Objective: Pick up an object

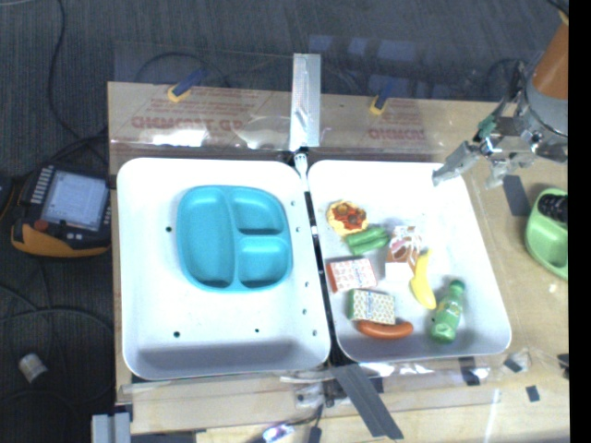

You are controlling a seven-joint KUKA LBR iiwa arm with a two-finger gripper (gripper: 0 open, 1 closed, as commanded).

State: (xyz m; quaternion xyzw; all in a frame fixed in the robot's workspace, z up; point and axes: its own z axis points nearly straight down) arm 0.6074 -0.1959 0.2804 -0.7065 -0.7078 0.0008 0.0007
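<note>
I saw the toy food clustered in the right bin point(480, 247): a pizza slice point(347, 215) at eleven o'clock, a banana point(422, 281) centrally, a green bottle point(448, 311) at five, a hot dog point(383, 329) at six. The gripper point(480, 162) hung above the bin's one-o'clock corner, fingers spread, holding nothing. The left bin point(148, 340) carried a blue divided tray point(234, 236).

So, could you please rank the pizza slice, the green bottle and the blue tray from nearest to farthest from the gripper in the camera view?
Measured from the gripper, at the right bin's upper right corner:
1. Pizza slice, right bin's upper left.
2. Green bottle, right bin's lower right.
3. Blue tray, in the left bin.
</note>
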